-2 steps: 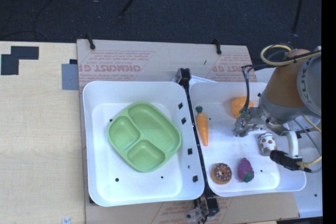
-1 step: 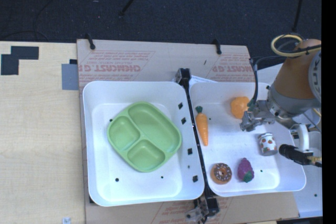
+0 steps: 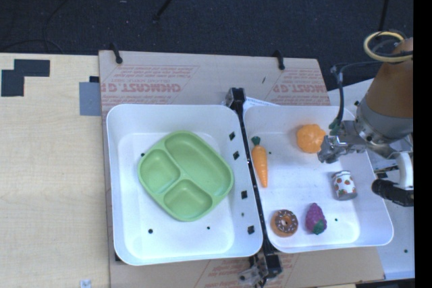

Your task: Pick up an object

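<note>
Camera view: gripper (image 3: 327, 150) sits low in the right bin (image 3: 374, 234), just beside the orange ball (image 3: 310, 138); how far it is open I cannot tell, and nothing visibly sits in it. Ball lies just up from the carrot (image 3: 260, 165); likely light, smooth, prone to roll, so grip across its middle.

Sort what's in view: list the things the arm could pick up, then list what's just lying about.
Pickable, all in the right bin:
orange ball
toy carrot
small jar
donut
purple grapes

Lying about:
green divided plate in the left bin
cardboard sheet beneath both bins
</note>
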Controlling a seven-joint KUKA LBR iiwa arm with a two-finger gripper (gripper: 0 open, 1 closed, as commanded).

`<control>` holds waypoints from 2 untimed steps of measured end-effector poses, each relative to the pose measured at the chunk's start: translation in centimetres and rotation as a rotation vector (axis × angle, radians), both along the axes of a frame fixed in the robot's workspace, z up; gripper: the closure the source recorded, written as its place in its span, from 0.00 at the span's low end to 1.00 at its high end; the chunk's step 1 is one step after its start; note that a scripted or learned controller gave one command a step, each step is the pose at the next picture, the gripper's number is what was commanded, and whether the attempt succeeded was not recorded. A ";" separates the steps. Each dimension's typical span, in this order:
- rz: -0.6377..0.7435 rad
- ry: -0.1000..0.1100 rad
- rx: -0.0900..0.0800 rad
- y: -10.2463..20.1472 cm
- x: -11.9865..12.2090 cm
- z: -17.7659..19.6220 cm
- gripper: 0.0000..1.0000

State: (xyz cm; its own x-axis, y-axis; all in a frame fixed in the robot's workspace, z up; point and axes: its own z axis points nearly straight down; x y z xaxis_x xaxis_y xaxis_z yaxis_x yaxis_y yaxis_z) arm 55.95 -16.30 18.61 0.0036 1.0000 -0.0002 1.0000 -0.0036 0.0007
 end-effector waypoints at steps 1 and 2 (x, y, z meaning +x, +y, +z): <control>0.005 -0.004 -0.001 0.1 0.3 6.3 1.00; 0.008 0.001 0.002 4.7 0.7 6.8 1.00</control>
